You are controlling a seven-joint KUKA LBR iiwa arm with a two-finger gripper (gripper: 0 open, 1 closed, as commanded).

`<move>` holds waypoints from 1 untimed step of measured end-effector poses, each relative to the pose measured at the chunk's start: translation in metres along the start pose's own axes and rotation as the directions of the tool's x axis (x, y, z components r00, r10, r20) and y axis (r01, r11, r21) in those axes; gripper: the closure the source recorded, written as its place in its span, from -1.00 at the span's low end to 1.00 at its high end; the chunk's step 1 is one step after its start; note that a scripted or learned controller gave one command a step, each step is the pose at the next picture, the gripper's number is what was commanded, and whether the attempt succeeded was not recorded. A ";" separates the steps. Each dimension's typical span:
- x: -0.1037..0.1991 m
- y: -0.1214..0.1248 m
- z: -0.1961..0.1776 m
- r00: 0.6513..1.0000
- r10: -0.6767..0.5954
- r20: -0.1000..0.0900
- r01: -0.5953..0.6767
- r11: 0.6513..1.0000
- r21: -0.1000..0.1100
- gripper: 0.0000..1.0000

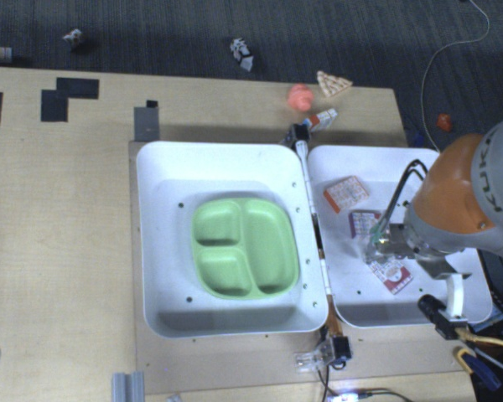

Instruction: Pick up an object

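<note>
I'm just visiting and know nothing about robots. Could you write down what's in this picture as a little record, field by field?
left bin: white bin holding a green divided tray
right bin: white bin with a few small flat packets, one orange-and-white packet near its far side
arm: grey and orange arm reaching in from the right
gripper: gripper low over the packets in the right bin
held object: cannot tell

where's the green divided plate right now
The green divided plate lies in the middle of the left bin, across the divider from the right bin where the arm works.
</note>
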State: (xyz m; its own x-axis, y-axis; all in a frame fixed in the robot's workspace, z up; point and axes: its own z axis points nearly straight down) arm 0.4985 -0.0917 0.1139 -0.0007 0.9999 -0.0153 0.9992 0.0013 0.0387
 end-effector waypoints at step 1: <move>0.000 0.000 0.000 1.000 0.001 0.000 -0.001 1.000 0.000 -1.00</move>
State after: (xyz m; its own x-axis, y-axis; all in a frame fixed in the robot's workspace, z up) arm 0.4984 -0.0916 0.1138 0.0003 0.9999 -0.0151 0.9993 0.0003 0.0385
